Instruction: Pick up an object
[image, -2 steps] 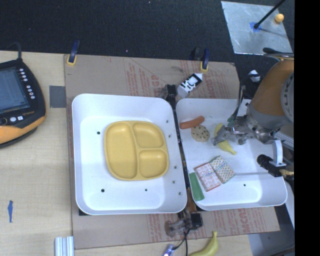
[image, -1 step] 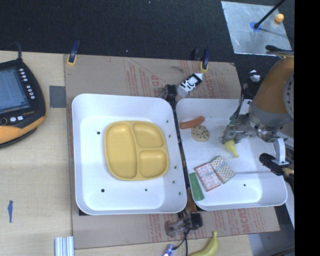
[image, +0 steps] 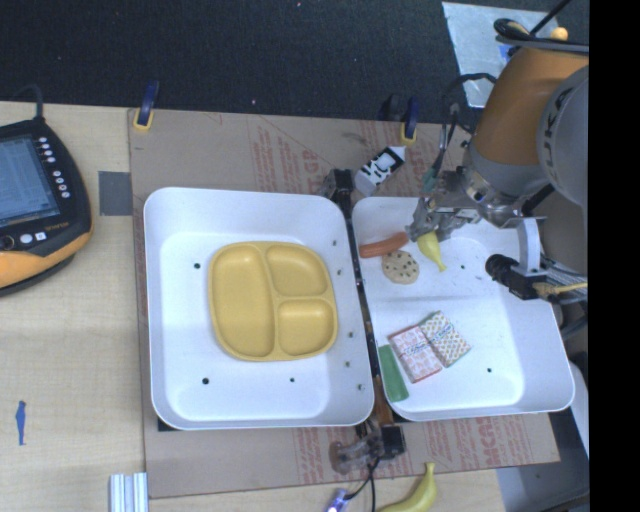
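The gripper (image: 437, 222) hangs low over the upper left part of the right bin (image: 520, 390), at the end of the arm (image: 525, 110) that comes in from the upper right of the frame. A small yellow cone-shaped piece (image: 432, 250) sits directly under the fingertips, its wide end up against them and its point running down and to the right. Whether the claw is wide or narrow, and whether it already pinches that yellow piece, cannot be told: the fingers merge with the wrist hardware above them.

Just left of the yellow piece lies a round speckled cookie (image: 400, 266), and above the cookie an orange carrot-like stick (image: 383, 245) with its long axis running left to right, its left end close to the bin's left wall. These three crowd together, so a grasp here has little room toward the left and the wall hems it further.

Lower in the frame the right bin is more open: two patterned square packets (image: 430, 345) lie side by side near the middle, and a green bar (image: 392, 372) rests along the left wall. The left bin (image: 170, 300) holds a yellow divided plate (image: 272, 300), well apart from the claw.

The yellow piece looks the likeliest target, being nearest.
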